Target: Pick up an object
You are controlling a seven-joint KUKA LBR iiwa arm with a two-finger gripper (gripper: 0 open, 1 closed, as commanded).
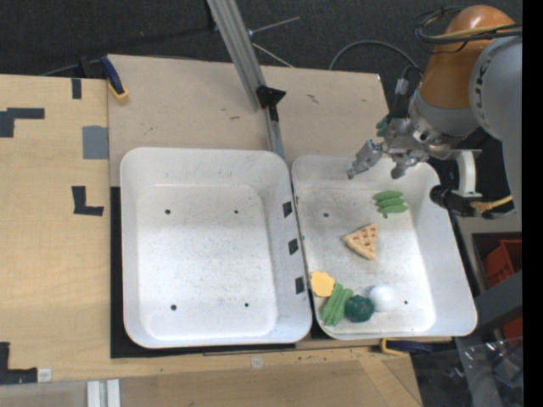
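Nearest the camera, the green bean pod [337, 303], dark green ball [359, 309], white ball [383, 296] and yellow piece [321, 284] lie untouched in the right bin [441, 253], while the gripper [377, 164] hangs jaws spread and empty above its far edge; no pick yet made.

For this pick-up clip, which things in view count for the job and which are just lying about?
For the job:
tool, open, above the right bin
green pods
waffle wedge
white ball
dark green piece
green bean
yellow piece

Lying about:
left bin
metal pole
blue clamp
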